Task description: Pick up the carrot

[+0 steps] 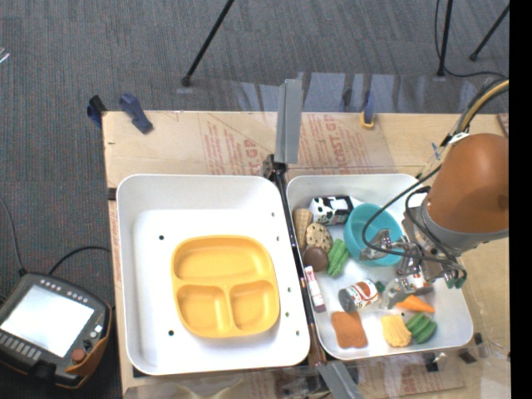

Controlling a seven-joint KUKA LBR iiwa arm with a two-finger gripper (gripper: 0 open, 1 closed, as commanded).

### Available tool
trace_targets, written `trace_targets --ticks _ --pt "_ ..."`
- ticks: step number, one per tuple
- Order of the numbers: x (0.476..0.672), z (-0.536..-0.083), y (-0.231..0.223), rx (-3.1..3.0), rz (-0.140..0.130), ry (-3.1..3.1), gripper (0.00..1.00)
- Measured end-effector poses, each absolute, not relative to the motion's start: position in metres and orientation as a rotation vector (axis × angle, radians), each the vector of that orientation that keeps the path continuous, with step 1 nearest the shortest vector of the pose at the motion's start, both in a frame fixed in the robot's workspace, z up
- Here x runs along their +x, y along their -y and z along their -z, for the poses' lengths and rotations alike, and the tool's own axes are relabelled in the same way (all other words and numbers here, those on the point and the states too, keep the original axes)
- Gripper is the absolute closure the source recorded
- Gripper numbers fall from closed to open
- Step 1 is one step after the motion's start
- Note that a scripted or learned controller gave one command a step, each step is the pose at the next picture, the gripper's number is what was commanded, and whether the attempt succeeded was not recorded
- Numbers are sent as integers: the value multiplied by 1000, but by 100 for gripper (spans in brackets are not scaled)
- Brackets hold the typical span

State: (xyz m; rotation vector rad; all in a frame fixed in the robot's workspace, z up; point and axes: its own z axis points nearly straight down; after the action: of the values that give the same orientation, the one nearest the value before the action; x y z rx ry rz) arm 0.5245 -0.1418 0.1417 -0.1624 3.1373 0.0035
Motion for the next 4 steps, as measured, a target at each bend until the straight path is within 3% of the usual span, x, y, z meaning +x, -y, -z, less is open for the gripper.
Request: trace_targets --ticks 1,2,3,4 --pt "489 -85 166 -332 -6 -3128 0" --pt "491 -96 164 -336 -8 -3125 100" --pt "494 -175 112 -555 -2 -3088 100" --pt "530 -260 157 -843 1 -3020 100"
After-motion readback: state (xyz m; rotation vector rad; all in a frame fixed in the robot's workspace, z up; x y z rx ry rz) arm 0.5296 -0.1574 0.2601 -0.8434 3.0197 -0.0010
